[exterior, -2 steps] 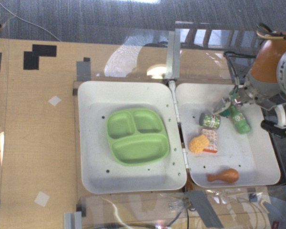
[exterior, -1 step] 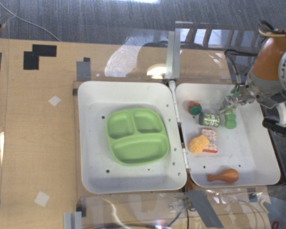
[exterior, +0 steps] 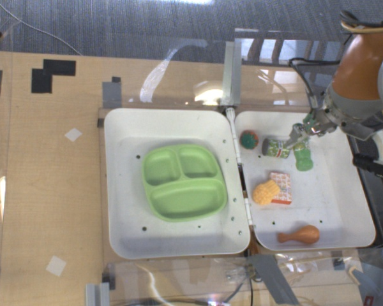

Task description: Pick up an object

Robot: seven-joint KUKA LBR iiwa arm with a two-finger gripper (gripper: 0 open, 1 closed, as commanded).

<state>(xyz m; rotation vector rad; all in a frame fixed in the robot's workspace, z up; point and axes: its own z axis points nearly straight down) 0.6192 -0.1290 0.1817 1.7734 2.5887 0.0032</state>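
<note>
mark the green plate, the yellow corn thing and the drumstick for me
green plate [exterior: 185, 203]: camera view, floor of its large lower compartment.
yellow corn thing [exterior: 265, 192]: camera view, middle of its bumpy yellow body.
drumstick [exterior: 306, 234]: camera view, on its thick rounded end.

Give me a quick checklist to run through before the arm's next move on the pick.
1. Hand is over the right bin: ok.
2. Hand is at a target: ok, it sits by the can and the green bottle.
3. Something is held between the fingers: cannot tell.
4. Target is free of neighbours: not ok, can and bottle lie close together.
5. Other items are out of the way: ok, the ball, yellow toy and drumstick lie apart.
6. Left bin holds the green tray: ok.
</note>
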